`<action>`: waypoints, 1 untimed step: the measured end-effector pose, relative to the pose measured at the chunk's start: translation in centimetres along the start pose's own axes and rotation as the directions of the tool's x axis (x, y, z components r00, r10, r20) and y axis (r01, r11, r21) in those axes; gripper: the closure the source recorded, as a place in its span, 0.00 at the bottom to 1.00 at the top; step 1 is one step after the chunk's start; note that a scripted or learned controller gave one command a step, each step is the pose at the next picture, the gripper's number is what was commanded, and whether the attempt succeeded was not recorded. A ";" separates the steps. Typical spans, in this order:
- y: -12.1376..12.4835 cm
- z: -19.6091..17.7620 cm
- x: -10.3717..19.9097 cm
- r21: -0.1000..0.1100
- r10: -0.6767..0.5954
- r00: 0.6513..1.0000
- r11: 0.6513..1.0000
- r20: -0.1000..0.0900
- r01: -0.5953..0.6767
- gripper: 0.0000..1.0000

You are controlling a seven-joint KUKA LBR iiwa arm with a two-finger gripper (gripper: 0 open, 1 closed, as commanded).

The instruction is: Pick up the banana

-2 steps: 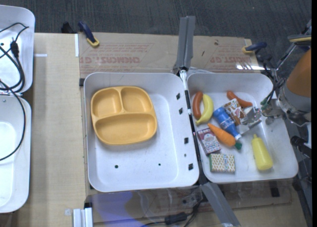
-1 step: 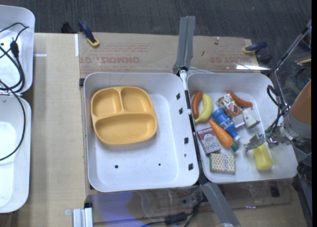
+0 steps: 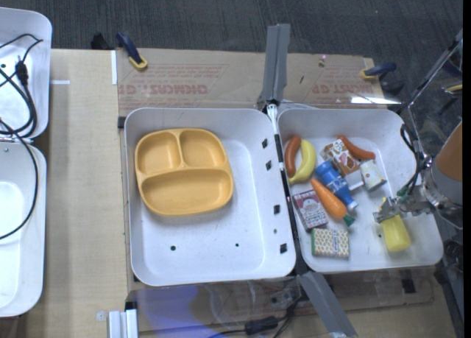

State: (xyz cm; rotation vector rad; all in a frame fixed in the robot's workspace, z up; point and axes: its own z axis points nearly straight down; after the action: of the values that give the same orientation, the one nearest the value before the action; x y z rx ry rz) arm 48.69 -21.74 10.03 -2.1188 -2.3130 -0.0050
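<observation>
Yellow and curved, the banana lay in the right bin, near its left wall, touching a reddish sausage. The gripper hung low at the right side of that bin, just above a yellow block, well apart from the banana. Whether its jaws were wide or narrow, I cannot tell. The left bin held an orange divided plate.

At the right edge, the grey robot arm shows a rounded orange band above its wrist. Below the band sits a pale grey wrist section, with thin dark cables looping beside it. The small metallic two-finger gripper has angular silver parts.
</observation>
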 end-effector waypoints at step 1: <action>1.9 1.0 2.6 0.001 0.084 0.996 0.996 0.005 -0.084 1.00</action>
State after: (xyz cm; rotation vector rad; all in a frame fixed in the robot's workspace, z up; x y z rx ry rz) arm 50.40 -19.03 9.06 -2.2163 -2.2241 0.0018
